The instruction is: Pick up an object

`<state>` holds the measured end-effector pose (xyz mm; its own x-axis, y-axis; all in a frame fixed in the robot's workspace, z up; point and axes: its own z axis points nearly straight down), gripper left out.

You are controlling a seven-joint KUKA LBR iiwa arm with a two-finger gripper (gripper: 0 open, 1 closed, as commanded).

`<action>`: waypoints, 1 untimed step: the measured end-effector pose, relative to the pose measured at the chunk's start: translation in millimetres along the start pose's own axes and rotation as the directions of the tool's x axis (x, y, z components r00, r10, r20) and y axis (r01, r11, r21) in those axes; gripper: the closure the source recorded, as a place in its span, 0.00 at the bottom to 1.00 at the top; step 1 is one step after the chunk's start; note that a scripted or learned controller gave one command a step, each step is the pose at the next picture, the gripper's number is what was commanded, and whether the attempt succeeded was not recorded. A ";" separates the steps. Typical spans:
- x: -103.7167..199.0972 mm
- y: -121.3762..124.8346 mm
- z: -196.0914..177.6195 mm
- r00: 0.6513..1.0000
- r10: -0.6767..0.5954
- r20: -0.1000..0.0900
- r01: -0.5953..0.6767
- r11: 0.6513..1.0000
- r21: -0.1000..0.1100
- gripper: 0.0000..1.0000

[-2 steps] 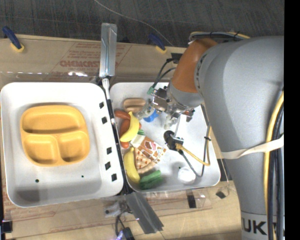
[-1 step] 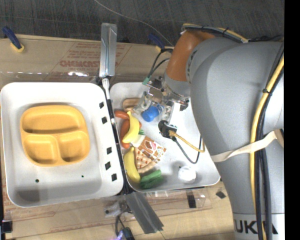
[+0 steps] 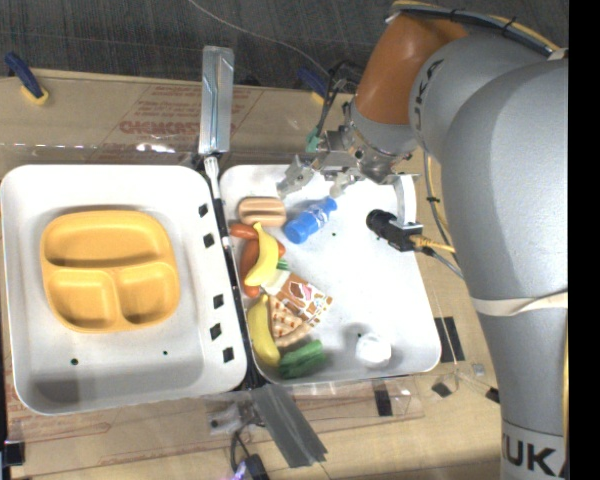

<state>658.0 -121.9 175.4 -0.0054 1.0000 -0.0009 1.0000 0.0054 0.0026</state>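
There is one camera, fixed above the table [image 3: 160, 103], and it looks down at a slant. It sees both white bins whole: the left bin [image 3: 20, 268] and the right bin [image 3: 410, 308]. The arm [image 3: 500, 158] enters from the right side, close to the lens, so it appears large.

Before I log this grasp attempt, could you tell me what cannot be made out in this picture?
- Pincer, camera view: too small and cluttered to tell its state or whether it touches the blue bottle.
- Toy food along the right bin's left wall: the banana overlaps items beneath, hiding their shapes.
- Small white object: too small to identify.
- Arm: cut off by the bottom edge.
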 end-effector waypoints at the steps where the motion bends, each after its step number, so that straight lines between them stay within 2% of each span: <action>1: 7.6 -37.2 84.7 0.937 -0.348 -0.004 0.348 0.937 0.006 0.00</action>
<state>621.1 -114.6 90.6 -0.3533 0.9355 0.0019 0.9355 0.3533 -0.0037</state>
